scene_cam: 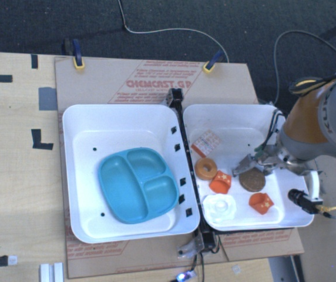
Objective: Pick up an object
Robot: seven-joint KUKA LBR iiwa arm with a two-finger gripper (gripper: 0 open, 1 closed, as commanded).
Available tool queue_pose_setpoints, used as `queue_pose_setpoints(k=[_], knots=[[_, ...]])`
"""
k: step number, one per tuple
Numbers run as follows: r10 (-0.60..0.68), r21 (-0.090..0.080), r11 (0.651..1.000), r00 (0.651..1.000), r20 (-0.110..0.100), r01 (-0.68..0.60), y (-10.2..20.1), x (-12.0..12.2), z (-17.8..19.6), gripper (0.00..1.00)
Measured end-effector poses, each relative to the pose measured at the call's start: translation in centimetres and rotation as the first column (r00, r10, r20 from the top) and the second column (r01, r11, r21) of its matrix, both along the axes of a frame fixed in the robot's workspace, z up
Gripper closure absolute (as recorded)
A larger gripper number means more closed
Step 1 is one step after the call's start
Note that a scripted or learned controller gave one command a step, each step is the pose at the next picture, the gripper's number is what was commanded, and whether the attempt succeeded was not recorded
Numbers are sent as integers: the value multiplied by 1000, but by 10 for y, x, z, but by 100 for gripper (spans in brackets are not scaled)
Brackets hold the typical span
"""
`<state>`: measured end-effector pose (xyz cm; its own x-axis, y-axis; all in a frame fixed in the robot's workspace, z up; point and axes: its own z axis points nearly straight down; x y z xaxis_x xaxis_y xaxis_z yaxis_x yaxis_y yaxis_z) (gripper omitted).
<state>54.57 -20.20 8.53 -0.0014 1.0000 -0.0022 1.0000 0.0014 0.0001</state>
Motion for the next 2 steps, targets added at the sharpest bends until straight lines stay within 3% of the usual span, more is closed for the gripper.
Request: queue_pose_setpoints(k=[1, 2], knots=[[0, -1, 1000, 1000, 2, 0, 0, 0, 11, 100], [0, 2, 1000, 1000, 0, 0, 2, -3, 53, 100]])
